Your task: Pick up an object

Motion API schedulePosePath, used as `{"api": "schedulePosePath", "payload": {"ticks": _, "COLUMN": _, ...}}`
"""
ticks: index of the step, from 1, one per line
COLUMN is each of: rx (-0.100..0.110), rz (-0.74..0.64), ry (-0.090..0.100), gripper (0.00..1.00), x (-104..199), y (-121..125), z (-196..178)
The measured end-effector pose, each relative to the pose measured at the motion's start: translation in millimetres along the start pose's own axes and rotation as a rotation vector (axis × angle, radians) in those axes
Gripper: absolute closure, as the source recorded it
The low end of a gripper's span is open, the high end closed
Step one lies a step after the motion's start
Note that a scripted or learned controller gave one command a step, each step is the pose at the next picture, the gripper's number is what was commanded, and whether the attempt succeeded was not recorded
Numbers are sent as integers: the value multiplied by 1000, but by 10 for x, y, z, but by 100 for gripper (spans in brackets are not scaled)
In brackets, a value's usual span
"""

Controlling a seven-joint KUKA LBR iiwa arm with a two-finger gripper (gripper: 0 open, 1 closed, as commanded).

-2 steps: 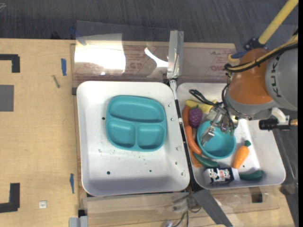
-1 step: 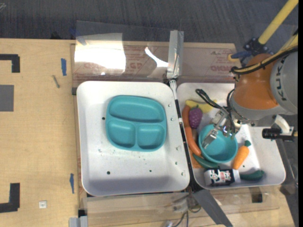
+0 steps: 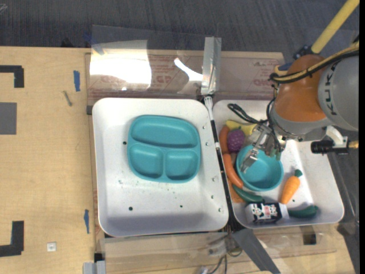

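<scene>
The right bin [image 3: 326, 194] holds a teal bowl [image 3: 264, 174], a small carrot [image 3: 290, 188], a long orange carrot [image 3: 230, 167], a purple toy [image 3: 235, 141], a yellow piece [image 3: 234, 125], a small black-and-white bottle [image 3: 265, 212] and a dark green piece [image 3: 304, 212]. My gripper [image 3: 256, 153] hangs low over the bowl's upper left rim, beside the purple toy. The wrist hides the bin's back right part. I see nothing lifted off the bin floor.
A teal divided plate [image 3: 164, 147] lies in the left bin [image 3: 108, 153]. A clear plastic wall [image 3: 210, 67] stands behind the bins. The objects in the right bin are crowded close together around the bowl.
</scene>
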State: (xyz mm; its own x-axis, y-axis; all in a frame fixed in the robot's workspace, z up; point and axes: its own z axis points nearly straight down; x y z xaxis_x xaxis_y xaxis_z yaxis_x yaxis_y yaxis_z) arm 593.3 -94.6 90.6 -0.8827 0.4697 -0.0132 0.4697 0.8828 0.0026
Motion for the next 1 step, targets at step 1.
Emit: {"api": "schedulePosePath", "payload": {"ticks": 1, "rx": -4, "rz": -28, "ry": -12, "gripper": 0, "x": 600, "y": -448, "z": -39}}
